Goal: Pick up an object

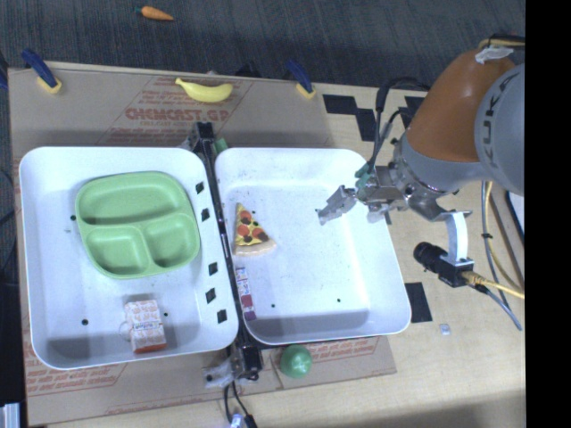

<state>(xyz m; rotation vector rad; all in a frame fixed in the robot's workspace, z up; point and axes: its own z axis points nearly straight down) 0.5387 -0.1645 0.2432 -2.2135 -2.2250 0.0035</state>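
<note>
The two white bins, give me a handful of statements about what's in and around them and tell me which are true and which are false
1. The pizza slice lies in the right bin. True.
2. The green divided plate sits in the right bin. False: it is in the left bin, above the small red and white packet.
3. The gripper holds the pizza slice. False: it hangs over the right bin's upper right part, apart from the slice.
4. The banana lies outside both bins, on the cardboard beyond them. True.
5. The green ball rests inside the left bin. False: it sits outside, just below the right bin's near edge.
</note>
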